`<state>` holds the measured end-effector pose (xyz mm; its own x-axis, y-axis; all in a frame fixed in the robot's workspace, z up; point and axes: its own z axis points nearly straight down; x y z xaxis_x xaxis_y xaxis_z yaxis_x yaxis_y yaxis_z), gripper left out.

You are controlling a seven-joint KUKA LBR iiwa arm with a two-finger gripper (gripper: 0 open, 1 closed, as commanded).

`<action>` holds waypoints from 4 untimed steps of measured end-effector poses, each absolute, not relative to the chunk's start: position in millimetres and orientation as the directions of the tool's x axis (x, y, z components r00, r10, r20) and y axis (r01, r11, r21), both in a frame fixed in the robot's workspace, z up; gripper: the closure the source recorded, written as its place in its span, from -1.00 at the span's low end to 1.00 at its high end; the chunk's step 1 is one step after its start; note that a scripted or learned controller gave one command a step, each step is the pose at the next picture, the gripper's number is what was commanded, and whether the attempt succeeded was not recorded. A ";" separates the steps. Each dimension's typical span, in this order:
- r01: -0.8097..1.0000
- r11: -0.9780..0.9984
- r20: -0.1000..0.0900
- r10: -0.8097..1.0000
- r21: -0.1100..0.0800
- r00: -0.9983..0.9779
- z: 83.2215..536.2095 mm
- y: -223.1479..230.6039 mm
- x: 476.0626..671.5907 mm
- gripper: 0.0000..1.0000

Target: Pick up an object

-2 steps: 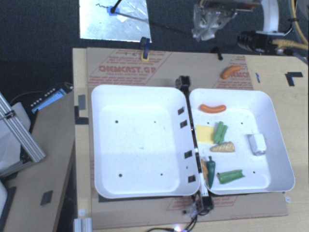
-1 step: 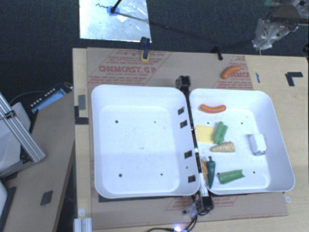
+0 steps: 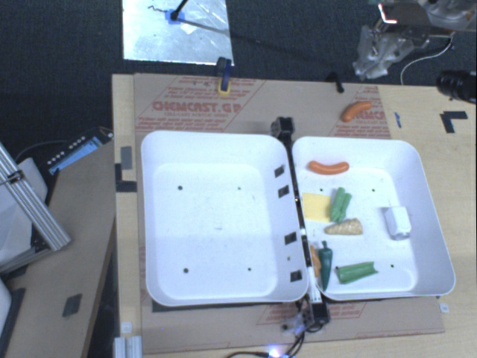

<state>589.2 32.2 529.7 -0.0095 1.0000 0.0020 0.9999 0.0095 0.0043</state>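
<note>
The right bin [image 3: 425,192] holds several small items. An orange sausage [image 3: 329,167] lies near its far wall. A yellow square [image 3: 315,206], a green pod [image 3: 340,203] and a tan crumbly piece [image 3: 344,228] sit together left of centre. A white block [image 3: 397,221] rests at the right, a green pepper [image 3: 356,271] near the front, and a small carrot [image 3: 325,259] against the left wall. A second orange sausage [image 3: 356,111] lies on the cardboard behind the bin. My gripper [image 3: 375,54] hangs high beyond the bench's far right edge, well away from both bins.
The left bin [image 3: 216,215] stands beside the right one, joined by black clips [image 3: 287,192]. A yellow and blue clamp [image 3: 223,77] sits at the cardboard's far edge. A silver sheet [image 3: 177,21] lies beyond it. An aluminium frame [image 3: 30,207] stands at the left.
</note>
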 end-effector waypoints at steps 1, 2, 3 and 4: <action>1.000 -0.010 -0.003 1.000 -0.004 0.010 454.4 -86.3 584.2 1.00; 1.000 0.006 -0.003 1.000 0.011 -0.006 539.6 -89.7 631.0 1.00; 1.000 0.002 0.002 1.000 -0.014 -0.002 312.1 -59.8 581.2 1.00; 1.000 0.001 -0.002 1.000 0.010 -0.001 380.1 -89.8 650.4 1.00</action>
<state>650.4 -89.8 380.1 -0.0014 1.0000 -0.0021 0.9999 0.0015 0.0101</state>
